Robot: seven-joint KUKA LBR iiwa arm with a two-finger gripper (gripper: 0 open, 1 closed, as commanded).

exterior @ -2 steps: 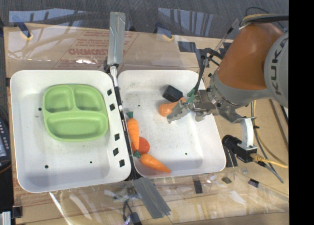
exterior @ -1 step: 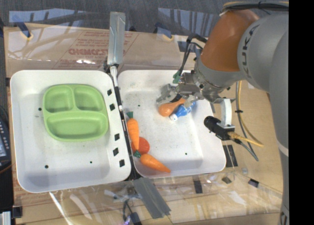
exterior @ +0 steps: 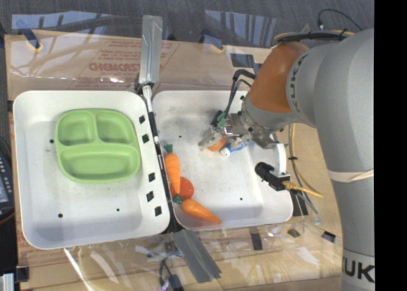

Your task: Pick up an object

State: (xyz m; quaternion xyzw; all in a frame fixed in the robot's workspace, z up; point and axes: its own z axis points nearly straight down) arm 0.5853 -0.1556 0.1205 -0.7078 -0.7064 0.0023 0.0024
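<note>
Two bins sit side by side on the table (exterior: pixel 57 48): left bin (exterior: pixel 25 220) at 9 o'clock, right bin (exterior: pixel 254 204) at centre, touching along a shared divider (exterior: pixel 152 150). Divided plate (exterior: pixel 97 144) lies in the left bin, toward its 12 o'clock half. In the right bin, three items cluster at its 7 o'clock corner against the divider: one carrot (exterior: pixel 172 168) lying along the divider, a round item (exterior: pixel 185 187) just beside it at 4 o'clock, second carrot (exterior: pixel 201 211) below that at 5 o'clock, near the bin's front wall. Gripper (exterior: pixel 219 138) sits over the right bin's 1 o'clock area with a small item (exterior: pixel 223 146) at its tip; arm (exterior: pixel 331 93) enters from 3 o'clock.
</note>
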